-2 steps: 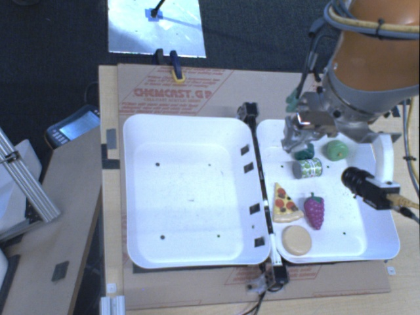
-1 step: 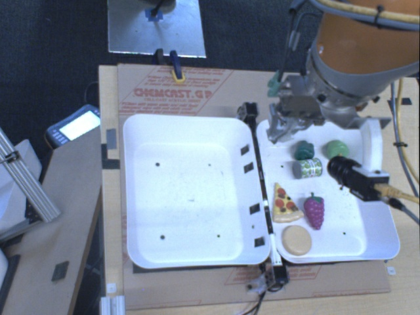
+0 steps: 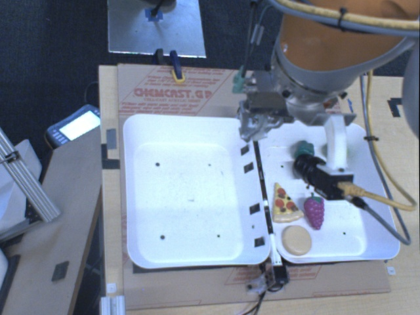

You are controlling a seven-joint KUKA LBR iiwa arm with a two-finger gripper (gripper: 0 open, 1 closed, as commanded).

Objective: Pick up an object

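We see the arm reaching in over the right bin, its orange band large at the top of the view. Its hand hangs at the far end of the divide between the two bins, just above the right bin's far left corner. We cannot tell whether the hand is released or clenched, and we see nothing between its tips.

Taking the right bin as our landmark, the objects lie toward its near left part. A pizza slice toy lies close to the bin's left wall. Touching its right side is a purple grape bunch. Just nearer than both, by the bin's near wall, sits a round tan cookie. Toward the bin's far side a dark green object peeks out beside a black camera mount on the arm.

The left bin lies touching the right bin's left wall, both on the counter.
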